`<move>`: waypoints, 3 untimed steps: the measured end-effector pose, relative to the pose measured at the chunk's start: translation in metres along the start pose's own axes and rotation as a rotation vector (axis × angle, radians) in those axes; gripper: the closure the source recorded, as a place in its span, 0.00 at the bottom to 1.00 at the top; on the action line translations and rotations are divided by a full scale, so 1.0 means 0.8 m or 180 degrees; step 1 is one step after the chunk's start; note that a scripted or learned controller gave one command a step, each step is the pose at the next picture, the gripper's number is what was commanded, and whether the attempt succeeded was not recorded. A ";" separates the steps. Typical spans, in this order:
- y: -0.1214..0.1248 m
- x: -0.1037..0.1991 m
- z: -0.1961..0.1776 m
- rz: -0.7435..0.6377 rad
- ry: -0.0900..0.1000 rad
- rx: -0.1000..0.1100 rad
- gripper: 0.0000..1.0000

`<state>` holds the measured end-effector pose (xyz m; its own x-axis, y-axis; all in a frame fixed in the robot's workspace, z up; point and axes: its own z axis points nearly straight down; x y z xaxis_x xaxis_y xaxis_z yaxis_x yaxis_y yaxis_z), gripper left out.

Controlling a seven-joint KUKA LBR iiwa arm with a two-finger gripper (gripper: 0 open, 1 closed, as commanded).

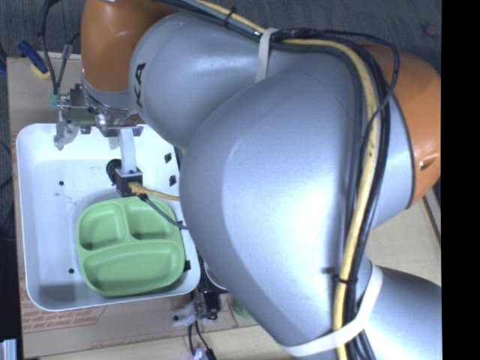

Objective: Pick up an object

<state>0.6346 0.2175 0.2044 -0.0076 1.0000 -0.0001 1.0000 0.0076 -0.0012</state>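
- The white bin (34, 216) sits at the left of the view.
- The gripper (75, 122) hangs over the bin's far left corner, just under the orange band (112, 43). I cannot tell whether it is open or closed.
- A green divided plate (131, 250) lies flat in the near half of the bin, compartments up, apart from the gripper.
- The grey arm (285, 186) spans the middle and right, with a yellow cable (360, 163) along it.
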 end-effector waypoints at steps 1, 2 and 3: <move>-0.081 -0.076 0.059 0.0003 -0.0008 0.0015 0.00; -0.067 -0.052 0.142 -0.0002 -0.0007 0.0006 0.00; -0.067 -0.052 0.129 -0.0015 -0.0010 0.0013 1.00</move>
<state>0.5810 0.1755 0.1016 -0.0123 0.9999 -0.0034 0.9999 0.0123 -0.0053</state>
